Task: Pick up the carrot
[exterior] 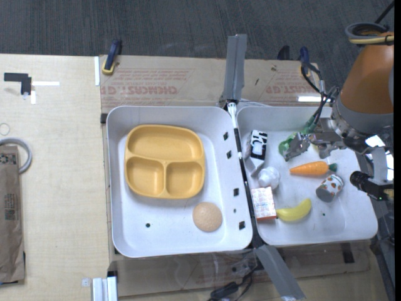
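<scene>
Two shallow white bins sit side by side on a tabletop point(50, 168), seen from above at a slant. The left bin point(119, 231) holds a yellow divided plate point(165, 160) in its upper half and a round tan ball point(207, 217) near its lower right corner, apart from the plate. The right bin point(351, 231) holds the carrot point(309, 168), which lies flat near the bin's centre, its orange body running left to right with a small green tip at its right end. Just below and right of the carrot rests a small grey and patterned object point(329, 187). A yellow banana point(294, 211) lies toward the lower middle of this bin, touching a red and white carton point(263, 203) on its left. Above the carton sits a crumpled white object point(269, 177), and above that a black and white packet point(258, 145) near the bin's left wall. A green item point(289, 145) lies up and left of the carrot. The grey arm with its orange band point(373, 80) enters from the upper right of the frame; the gripper point(321, 140) hangs just above the carrot in the picture, close to the green item. Whether the fingers are spread or closed cannot be told from this angle, and nothing is visibly held between them. A sheet of cardboard point(163, 80) lies behind the bins at the upper centre.
</scene>
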You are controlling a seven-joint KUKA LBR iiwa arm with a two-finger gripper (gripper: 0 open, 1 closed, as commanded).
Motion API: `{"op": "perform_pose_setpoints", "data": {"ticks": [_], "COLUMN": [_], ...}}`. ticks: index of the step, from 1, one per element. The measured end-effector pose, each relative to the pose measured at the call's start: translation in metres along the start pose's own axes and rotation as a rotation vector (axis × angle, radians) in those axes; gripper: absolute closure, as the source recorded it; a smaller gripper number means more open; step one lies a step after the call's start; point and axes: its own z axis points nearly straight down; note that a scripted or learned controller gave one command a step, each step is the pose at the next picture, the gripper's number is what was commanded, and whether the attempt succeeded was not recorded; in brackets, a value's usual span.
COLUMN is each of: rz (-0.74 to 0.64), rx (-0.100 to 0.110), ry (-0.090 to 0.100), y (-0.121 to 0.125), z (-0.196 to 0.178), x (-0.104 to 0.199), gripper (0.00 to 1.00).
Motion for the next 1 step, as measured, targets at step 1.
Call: {"op": "perform_pose_setpoints", "data": {"ticks": [1], "rz": [0.149], "rx": [-0.002], "ry": [-0.001], "y": [0.0137], "z": [0.0901], "x": [-0.0628], "gripper": [0.00]}}
